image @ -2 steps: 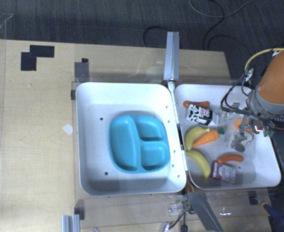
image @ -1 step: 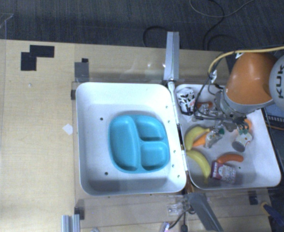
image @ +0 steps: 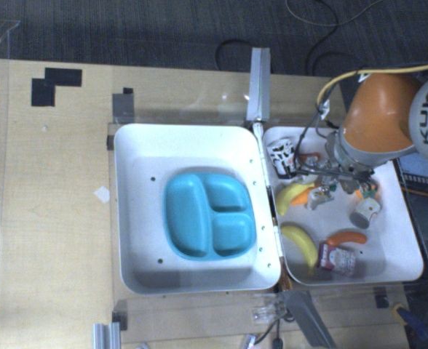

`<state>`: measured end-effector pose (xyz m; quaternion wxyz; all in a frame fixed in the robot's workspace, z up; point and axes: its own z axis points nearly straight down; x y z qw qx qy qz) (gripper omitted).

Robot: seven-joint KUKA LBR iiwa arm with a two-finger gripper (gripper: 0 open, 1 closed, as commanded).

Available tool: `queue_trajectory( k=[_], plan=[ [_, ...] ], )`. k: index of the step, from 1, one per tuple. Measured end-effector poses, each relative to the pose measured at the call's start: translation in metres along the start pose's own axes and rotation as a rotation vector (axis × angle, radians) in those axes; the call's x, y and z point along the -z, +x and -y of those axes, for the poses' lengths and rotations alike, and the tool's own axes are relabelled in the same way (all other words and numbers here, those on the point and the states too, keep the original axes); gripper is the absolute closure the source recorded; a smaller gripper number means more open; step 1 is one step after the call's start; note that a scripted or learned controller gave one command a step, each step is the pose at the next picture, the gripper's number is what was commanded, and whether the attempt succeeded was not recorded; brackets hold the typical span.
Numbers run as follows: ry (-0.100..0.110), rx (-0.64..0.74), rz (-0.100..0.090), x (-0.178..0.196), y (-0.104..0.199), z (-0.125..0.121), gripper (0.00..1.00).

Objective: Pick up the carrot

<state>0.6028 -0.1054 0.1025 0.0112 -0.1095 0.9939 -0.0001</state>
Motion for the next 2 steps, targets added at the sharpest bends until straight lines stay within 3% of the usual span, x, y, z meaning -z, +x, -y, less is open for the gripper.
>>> queue_trajectory(
  k=[1,2],
  plan=[
    [0.0,-0.278,-0.01,0.126,-0.049,-0.066,1.0],
    [0.0,-0.27,-0.012,0.14,-0.025,-0.076,1.0]
  ],
)
